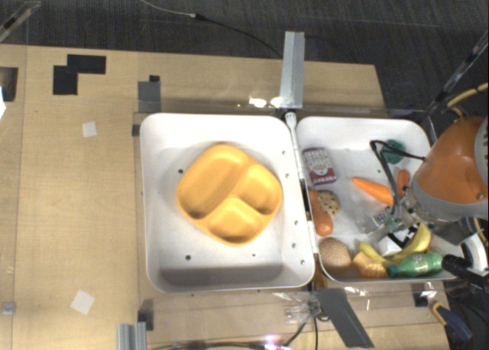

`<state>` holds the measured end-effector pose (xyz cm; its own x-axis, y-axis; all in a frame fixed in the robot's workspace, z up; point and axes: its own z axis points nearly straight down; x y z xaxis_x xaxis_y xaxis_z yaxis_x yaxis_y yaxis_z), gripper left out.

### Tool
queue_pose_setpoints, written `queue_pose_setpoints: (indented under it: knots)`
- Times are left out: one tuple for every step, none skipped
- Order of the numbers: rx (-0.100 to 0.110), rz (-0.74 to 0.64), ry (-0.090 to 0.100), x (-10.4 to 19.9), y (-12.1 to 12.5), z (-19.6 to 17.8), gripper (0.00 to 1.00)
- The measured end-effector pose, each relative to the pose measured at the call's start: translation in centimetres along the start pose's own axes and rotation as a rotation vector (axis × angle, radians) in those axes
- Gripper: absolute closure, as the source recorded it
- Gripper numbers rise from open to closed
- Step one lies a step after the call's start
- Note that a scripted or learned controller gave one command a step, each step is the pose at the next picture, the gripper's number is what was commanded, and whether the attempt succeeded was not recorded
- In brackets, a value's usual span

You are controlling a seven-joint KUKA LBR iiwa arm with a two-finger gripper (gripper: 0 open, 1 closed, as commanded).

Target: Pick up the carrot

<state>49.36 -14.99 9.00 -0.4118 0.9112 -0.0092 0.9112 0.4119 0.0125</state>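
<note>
Arm over right bin, carrot lying free just left of the gripper.

Largest first: left bin [157,188] w/ yellow divided plate [228,192] at its centre; right bin [348,133] w/ the clutter. Arm [452,169] comes in from right, gripper [388,218] low near bin centre-right; can't tell if fingers spread or closed. Carrot [372,189] lies slanted mid-bin, just up-left of gripper tip, not between fingers. Along the bottom edge: green bottle [416,265], banana [415,242], potato [335,253]. Hot dog [323,215] by the divider, snack packet [319,166] above it.
</note>
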Motion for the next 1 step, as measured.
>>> queue_pose_setpoints:
  knots:
    - [-0.001,0.276,-0.001,4.50,2.60,0.00,1.00]
